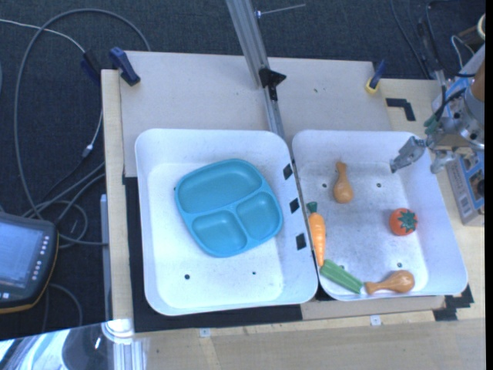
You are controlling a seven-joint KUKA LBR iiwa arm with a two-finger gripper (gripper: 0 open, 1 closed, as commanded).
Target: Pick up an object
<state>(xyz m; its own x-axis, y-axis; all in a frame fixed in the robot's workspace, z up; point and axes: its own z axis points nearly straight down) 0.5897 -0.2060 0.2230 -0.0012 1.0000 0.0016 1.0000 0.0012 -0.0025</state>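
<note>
Objects for picking lie in the right bin (447, 230), while the left bin (154, 206) carries a blue tray (228, 206) with three compartments, set at a tilt near its middle. Crossing to the right bin, a carrot (316, 237) lies along the left wall, orange body pointing down the view with its green top up. Just below it a green piece (340, 277) lies slanted near the bin's lower rim, and beside that a drumstick (393, 283) rests with its thin end toward the green piece; whether they touch I cannot tell. Higher up, a second, smaller drumstick (342, 183) lies well apart from the rest, thin end up. A tomato (402, 221) sits farther right, alone on the bin floor. My hand (408, 156) hangs over the upper right corner of this bin, with nothing between my fingers; whether they are wide or narrow I cannot tell. Both bins rest on the table (200, 91).
</note>
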